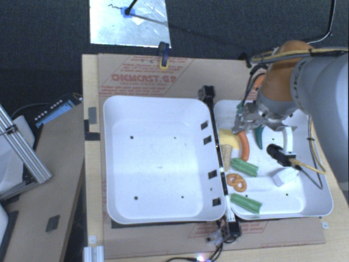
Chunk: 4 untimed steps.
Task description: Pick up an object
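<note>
Tool [244, 125] over right bin [313, 201], above orange sausage-shaped obj [245, 146]; open/closed: can't tell.

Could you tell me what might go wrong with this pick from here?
1. The gripper hangs over crowded items: the orange piece touches the yellow piece, so it may nudge or grab both.
2. It is near the bin wall and could strike it.

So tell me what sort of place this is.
Probably a robotics lab's grasping test bench: a grey arm reaches over two white bins, the right one holding small toy-like objects such as a pretzel, all on a cardboard sheet.
</note>
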{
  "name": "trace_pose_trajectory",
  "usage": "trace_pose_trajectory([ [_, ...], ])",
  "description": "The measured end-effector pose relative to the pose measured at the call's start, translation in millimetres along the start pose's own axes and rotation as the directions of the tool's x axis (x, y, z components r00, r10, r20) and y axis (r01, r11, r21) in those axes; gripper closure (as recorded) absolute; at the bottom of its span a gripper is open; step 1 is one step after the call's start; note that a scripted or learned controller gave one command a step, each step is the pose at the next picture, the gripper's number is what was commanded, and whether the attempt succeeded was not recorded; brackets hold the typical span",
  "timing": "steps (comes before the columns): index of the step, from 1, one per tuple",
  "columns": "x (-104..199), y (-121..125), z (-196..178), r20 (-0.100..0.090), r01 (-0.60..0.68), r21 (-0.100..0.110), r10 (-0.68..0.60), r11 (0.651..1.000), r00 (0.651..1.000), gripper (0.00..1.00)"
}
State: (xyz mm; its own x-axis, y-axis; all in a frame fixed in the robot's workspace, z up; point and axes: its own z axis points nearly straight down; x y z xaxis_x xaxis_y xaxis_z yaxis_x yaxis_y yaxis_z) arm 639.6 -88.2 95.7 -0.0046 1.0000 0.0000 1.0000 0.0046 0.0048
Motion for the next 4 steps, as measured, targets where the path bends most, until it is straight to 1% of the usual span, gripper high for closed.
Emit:
trace_pose_trajectory([
  [1, -0.1, 0.0, 0.1, 0.000, 0.000, 0.000, 0.000, 1.000, 1.000, 0.00],
  [2, -43.3, -84.5, 11.7, -0.001, -0.007, 0.010, 0.007, 1.000, 1.000, 0.00],
  [3, -18.5, -154.5, 11.2, -0.003, -0.004, 0.010, 0.004, 1.000, 1.000, 0.00],
  [4, -69.8, -81.2, -69.6, 0.006, 0.000, -0.007, 0.000, 1.000, 1.000, 0.00],
])
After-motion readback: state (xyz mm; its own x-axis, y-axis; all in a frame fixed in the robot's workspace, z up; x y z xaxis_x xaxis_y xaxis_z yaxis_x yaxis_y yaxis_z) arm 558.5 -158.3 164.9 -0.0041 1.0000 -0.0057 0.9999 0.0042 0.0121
